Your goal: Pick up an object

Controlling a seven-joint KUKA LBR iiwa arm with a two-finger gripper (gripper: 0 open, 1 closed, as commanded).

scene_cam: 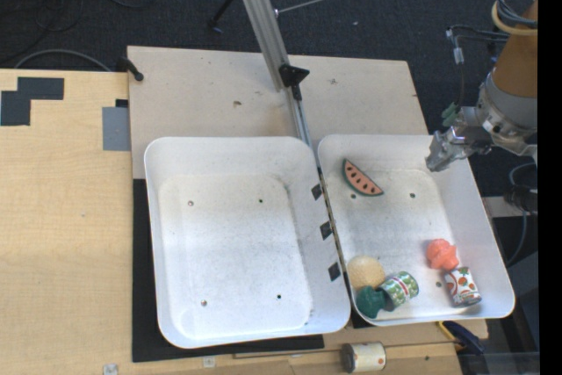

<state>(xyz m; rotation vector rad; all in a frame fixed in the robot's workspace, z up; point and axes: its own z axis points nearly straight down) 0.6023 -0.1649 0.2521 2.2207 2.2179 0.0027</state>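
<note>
The right bin [413, 215] holds a watermelon slice [362, 179] near its back left. Along its front lie a cream ball [366, 270], a dark green piece [372, 301], a green-labelled can [399, 288], an orange-red lump [443, 255] and a red-and-white can [462, 285]. My gripper [441, 154] hangs over the bin's back right edge, well away from all of these. Nothing shows between its fingers.
The left bin [230, 237] sits beside the right one, joined by black clips [323, 228]. A slanted aluminium post [263, 22] rises behind the bins. A small cylinder [363, 356] lies on the bench in front. Cables hang at the far right.
</note>
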